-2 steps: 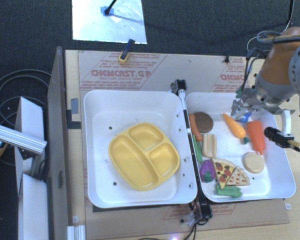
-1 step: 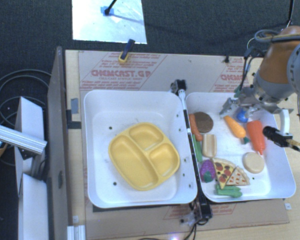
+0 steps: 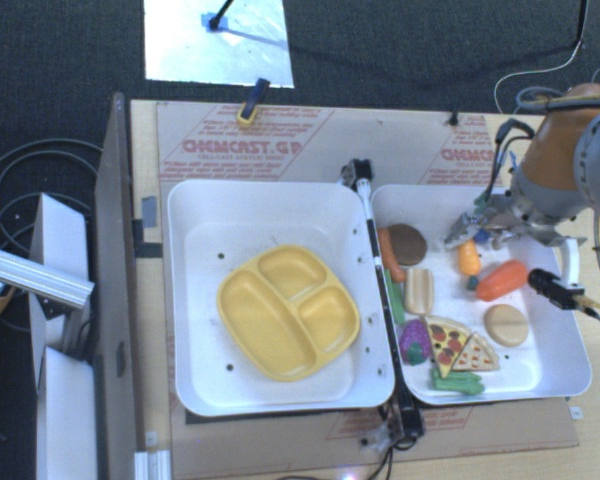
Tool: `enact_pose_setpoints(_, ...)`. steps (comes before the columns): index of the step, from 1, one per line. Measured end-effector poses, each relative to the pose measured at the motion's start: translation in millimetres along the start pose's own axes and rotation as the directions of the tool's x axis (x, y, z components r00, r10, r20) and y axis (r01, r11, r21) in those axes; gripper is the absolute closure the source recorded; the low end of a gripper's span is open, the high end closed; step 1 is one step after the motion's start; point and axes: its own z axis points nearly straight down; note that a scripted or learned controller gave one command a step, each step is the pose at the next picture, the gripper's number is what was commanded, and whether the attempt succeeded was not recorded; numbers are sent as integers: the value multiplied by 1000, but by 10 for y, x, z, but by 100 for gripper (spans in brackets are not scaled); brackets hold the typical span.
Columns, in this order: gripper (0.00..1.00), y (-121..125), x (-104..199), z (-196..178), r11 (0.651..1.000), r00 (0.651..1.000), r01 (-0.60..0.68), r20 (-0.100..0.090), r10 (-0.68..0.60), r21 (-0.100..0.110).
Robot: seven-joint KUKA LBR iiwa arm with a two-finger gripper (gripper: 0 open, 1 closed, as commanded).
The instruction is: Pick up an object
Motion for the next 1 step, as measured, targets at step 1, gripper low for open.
enact_pose_setpoints(1, 100, -22, -35, -107, 1000, 1000, 2, 10, -2, 5)
